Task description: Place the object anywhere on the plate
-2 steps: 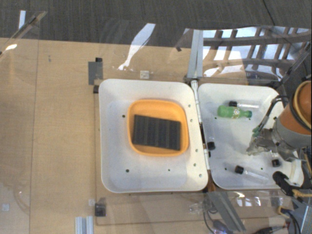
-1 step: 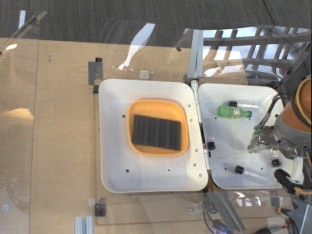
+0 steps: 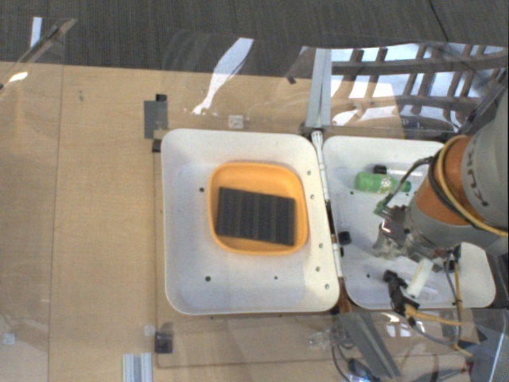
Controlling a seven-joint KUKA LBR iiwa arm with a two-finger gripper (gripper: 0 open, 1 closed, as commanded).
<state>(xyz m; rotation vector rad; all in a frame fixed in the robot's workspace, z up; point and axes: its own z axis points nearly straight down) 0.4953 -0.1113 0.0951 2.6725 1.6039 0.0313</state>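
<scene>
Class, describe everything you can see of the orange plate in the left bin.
The orange plate is a rounded-square, shallow dish that looks like plastic, lying flat near the middle of the left white bin. A dark ribbed rectangular slab rests on its centre, covering most of the floor. Only the bin and slab touch it.

Wooden bench point(image 3: 79, 237) under two bins point(image 3: 183, 237)

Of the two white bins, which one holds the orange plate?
The left bin, away from the arm. The orange plate with a dark ridged centre sits in it; the right bin holds a green object instead.
</scene>
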